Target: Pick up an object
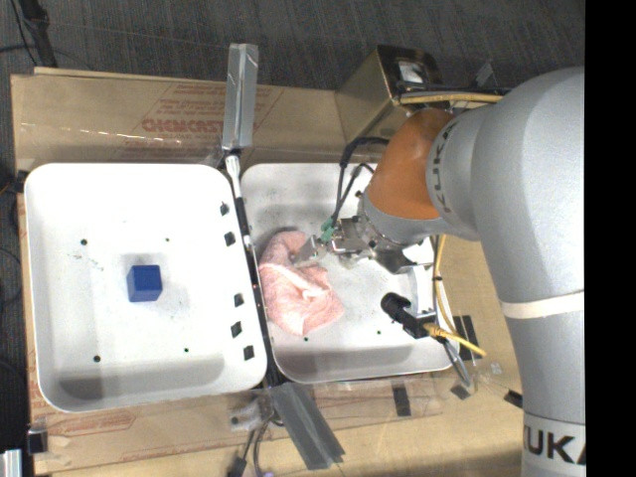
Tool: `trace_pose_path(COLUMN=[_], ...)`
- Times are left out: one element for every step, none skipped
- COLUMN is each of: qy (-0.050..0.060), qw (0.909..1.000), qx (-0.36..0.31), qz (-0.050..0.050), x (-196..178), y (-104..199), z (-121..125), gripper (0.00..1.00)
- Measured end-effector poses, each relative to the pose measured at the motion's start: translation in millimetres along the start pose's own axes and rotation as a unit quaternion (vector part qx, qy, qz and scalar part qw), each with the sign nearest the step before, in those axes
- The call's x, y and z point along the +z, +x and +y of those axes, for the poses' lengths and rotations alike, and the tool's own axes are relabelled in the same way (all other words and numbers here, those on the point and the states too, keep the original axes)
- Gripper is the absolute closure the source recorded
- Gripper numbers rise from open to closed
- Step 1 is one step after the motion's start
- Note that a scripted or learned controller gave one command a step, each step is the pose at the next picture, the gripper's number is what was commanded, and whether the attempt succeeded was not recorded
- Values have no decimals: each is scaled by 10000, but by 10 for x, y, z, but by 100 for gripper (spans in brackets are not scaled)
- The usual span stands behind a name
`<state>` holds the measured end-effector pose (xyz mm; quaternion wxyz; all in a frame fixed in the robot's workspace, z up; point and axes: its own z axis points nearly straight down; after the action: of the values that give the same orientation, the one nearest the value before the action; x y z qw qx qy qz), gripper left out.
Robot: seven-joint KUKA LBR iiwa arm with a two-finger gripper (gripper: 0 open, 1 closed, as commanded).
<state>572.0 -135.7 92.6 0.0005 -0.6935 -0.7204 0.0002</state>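
A blue cube (145, 282) sits alone in the left bin (60, 197), near its middle. In the right bin (298, 179), a crumpled pink cloth (296, 291) lies against the left wall. The end effector (316, 246) hangs over the cloth's upper edge; I cannot tell how it is set. The grey arm (517, 197) fills the right side.
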Motion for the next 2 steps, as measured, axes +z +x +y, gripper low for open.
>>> trace_pose_path(qy=[4, 6], qw=[9999, 9998], qx=[-156, -180], qz=[-2, -2], x=[4, -92], y=[223, 223], z=[-621, -614], gripper=[0, 100])
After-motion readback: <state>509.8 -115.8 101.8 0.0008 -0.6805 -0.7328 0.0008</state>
